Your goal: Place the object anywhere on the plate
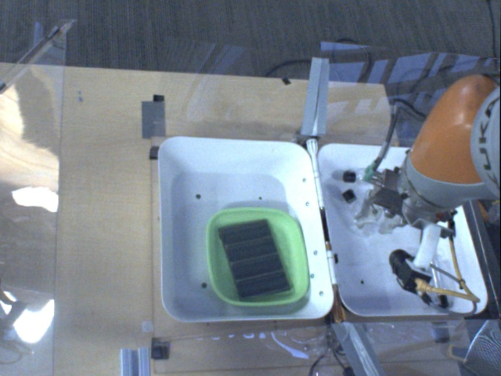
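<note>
A pale wooden bench [94,233] carries two shallow white bins side by side. In the left white bin [180,210] sits a lime-green square plastic plate [218,241], and a dark grey ridged rectangular block [252,258] lies flat on it, slightly askew. The grey arm's gripper [374,204] hangs over the right white bin [368,288], well apart from the plate; how it is set, open or closed, cannot be told here. Two small black pieces [348,177] lie just left of it.

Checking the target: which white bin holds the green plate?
The shallow white bin on the view's left; the square green plate lies inside it.
</note>
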### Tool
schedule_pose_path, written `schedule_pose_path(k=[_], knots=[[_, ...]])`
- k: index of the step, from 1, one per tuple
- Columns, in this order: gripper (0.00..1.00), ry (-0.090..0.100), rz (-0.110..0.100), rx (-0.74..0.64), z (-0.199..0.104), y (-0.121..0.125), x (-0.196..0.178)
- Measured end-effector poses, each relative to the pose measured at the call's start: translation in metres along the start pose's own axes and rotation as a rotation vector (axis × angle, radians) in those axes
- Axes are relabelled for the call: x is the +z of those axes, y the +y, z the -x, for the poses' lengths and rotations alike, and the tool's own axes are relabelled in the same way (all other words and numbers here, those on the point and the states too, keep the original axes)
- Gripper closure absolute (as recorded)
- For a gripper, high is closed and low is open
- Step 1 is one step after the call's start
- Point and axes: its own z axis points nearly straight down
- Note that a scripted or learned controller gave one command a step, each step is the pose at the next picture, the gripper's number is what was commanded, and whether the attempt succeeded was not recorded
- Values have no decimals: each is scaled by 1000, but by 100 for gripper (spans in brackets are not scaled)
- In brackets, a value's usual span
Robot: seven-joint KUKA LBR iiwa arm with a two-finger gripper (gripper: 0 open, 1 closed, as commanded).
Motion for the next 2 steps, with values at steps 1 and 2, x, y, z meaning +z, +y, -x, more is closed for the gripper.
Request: schedule_pose_path(k=[1, 2], knots=[[100, -1, -7, -263, -71, -29, 53], [0, -1, -6, -263, -71, -29, 53]])
